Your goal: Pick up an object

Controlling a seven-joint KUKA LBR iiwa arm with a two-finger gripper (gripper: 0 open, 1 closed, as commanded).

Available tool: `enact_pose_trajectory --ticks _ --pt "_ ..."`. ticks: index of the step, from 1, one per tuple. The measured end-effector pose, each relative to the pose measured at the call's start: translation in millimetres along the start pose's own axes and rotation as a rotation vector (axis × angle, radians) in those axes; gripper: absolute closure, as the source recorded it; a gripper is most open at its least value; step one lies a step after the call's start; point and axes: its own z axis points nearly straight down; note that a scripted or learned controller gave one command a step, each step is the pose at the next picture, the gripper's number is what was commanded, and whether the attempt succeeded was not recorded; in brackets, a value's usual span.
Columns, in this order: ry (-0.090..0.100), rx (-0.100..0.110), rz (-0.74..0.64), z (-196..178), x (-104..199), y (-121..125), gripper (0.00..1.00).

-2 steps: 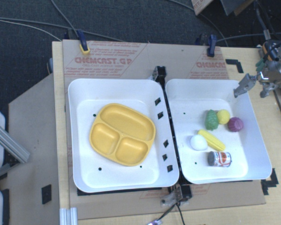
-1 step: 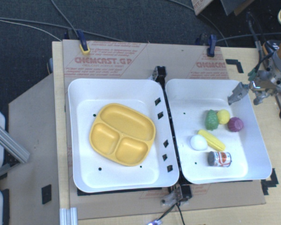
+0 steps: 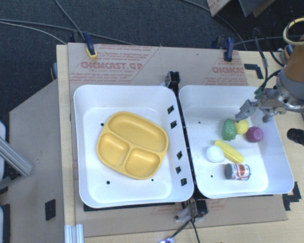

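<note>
1. The jaws (image 3: pixel 254 111) hang over the upper right part of the right bin (image 3: pixel 213 103), spread wide with nothing between them; one finger (image 3: pixel 243 113) points down-left, the other sits to its right.
2. Just below the left finger lies a small yellow ball (image 3: pixel 241 127), touching or nearly touching the fingertip; from this angle I cannot tell which.
3. A green round fruit (image 3: pixel 229 129) sits against the yellow ball's left side, and a purple round piece (image 3: pixel 254 133) lies just to the ball's right.
4. Lower down, a yellow banana-like piece (image 3: pixel 229 151) lies at a slant, with a white egg-like ball (image 3: pixel 214 154) touching its left end.
5. A small can (image 3: pixel 237 171) with a red-and-white label lies on its side just beneath the banana piece.
6. The grey arm (image 3: pixel 294 85) enters from the right, its orange band (image 3: pixel 298 65) above the wrist.
7. The left bin (image 3: pixel 86 135) holds a yellow divided plate (image 3: pixel 131 145) with three compartments, lying flat near its middle.
8. Both bins rest side by side on the table (image 3: pixel 142 65), whose cardboard top is held by a yellow clamp (image 3: pixel 89 47) and a blue clamp (image 3: pixel 228 48) at the far edge.
9. Cables (image 3: pixel 66 9) run over the dark floor beyond.
</note>
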Motion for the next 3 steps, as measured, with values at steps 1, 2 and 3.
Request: enact_pose_trajectory --ticks 1,2,3 --pt "0.0 -0.001 0.001 49 -7 -7 0.0" --pt "-0.002 -0.008 0.001 35 -7 -5 1.0" --pt "-0.006 -0.014 0.001 -27 -15 -7 1.0"
